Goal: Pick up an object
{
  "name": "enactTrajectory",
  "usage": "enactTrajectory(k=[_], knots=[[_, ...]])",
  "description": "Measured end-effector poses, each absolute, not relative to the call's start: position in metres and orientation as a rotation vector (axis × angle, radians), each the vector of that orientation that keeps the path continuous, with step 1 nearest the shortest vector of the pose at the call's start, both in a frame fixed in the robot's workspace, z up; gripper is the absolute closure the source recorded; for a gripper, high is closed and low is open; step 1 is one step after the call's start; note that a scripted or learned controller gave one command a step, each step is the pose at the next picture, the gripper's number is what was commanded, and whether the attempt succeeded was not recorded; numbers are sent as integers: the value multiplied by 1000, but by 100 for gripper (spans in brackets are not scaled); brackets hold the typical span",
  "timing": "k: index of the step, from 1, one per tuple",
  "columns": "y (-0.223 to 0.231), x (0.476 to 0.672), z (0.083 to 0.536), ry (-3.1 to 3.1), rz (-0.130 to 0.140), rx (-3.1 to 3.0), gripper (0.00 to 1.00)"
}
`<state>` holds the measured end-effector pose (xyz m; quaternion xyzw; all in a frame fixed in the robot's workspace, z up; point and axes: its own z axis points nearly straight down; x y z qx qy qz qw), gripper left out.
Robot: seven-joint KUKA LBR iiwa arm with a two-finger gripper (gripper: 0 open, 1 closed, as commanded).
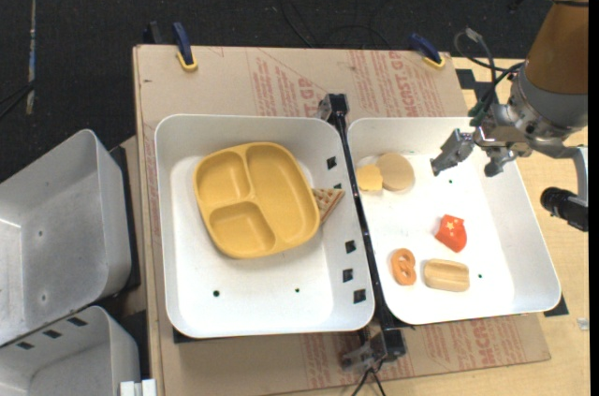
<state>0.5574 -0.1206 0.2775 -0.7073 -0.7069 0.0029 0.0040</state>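
Red strawberry-like toy (451, 232) lying in right bin (524, 226), near its middle, apart from everything else. Just below: tan bun-shaped piece (445, 275) and orange pretzel (403, 267), side by side near bin's front edge, close but seemingly not touching. Toward back left corner of same bin: pale round cookie (396, 171) with yellow wedge (371, 179) against its left side.

Gripper (474, 154) hanging over right bin's back part, fingers spread apart, nothing between them, touching nothing visible. One finger (450, 154) pointing left toward cookie, other one (496, 162) nearer right wall. Well apart from strawberry. Grey wrist and orange band (560, 34) rising to upper right.

Left bin (178, 226) bearing yellow three-part plate (255, 198), tilted a little in plane, with waffle-patterned triangle (328, 200) touching its right edge. Black divider (357, 216) running between bins.

Brown cardboard (253, 80) under both bins, printed in red; lettering upside down and skewed, partly readable as "MCMASTER"-like text, not surely. Blue-yellow clamps (186, 52) at board's back edge. Further white tubs (56, 216) at left.
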Motion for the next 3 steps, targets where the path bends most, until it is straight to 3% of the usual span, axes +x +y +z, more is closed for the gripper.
enactTrajectory(k=[1, 3], knots=[[-120, 559, 282, -2222, 1, -2220, 0], [-122, 569, 188, -2218, 5, -2220, 0]])
